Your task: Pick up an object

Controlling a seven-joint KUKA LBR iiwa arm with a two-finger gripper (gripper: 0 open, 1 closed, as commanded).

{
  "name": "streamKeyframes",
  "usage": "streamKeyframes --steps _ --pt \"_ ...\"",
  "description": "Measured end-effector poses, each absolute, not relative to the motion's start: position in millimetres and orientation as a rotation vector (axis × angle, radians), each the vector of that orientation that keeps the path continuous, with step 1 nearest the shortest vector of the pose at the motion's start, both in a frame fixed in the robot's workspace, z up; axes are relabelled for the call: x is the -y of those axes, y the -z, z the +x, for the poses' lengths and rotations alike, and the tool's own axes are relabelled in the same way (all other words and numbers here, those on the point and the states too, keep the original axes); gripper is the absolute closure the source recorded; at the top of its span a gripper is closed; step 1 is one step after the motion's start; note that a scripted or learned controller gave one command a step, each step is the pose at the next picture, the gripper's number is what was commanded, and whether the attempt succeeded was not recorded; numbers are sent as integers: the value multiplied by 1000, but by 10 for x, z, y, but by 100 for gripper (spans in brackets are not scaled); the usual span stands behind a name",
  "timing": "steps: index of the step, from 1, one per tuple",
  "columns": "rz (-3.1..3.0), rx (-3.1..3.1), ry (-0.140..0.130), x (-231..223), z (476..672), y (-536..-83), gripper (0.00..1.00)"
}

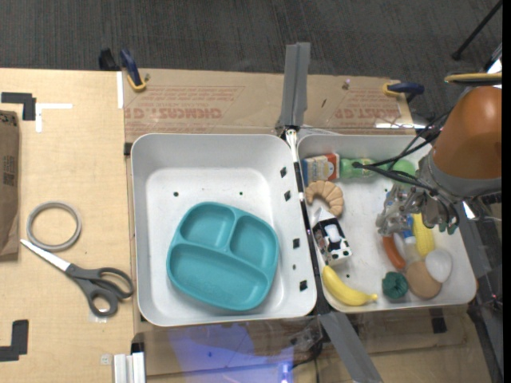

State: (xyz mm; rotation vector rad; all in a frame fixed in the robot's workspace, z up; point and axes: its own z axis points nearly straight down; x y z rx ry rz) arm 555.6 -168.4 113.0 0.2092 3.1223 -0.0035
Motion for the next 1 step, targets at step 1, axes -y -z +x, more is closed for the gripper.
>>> streamKeyframes --steps 1 --pt "209 -3122 3 1683 5556 -1130 0"
